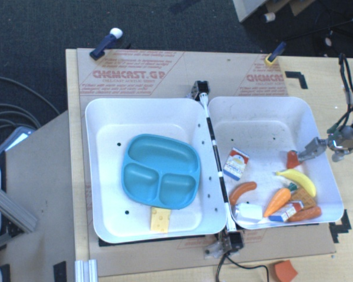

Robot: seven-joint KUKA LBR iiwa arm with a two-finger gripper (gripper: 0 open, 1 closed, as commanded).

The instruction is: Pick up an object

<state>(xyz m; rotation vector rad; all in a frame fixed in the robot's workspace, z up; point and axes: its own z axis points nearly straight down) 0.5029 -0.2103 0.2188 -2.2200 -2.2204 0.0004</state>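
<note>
My tool [315,148] hangs over the right edge of the right bin [256,107], a small grey metal piece at the end of the wrist; whether its fingers are parted or closed, I cannot tell, and nothing shows between them. Two shallow white plastic bins with rounded corners sit side by side on the desk [135,69], whose pale board surface carries red printed lettering. In the left bin [100,157] lies a smooth blue plastic plate [160,170] moulded into three compartments, and just below it a flat yellow wedge of toy cheese [160,220] dotted with holes. The right bin holds the pick candidates, gathered toward its near right corner: a small white carton [235,164] with an orange and blue label, a glossy red-orange sausage [242,191], a curved yellow banana [298,180], a tapered orange carrot [277,201] with a green top, a small red piece [292,158] just beside my tool, a white rounded object [250,212], and a second reddish sausage shape [306,214] against the rim. A blue-handled clamp [106,43] and a yellow one [275,53] grip the far edge of the board.
</note>
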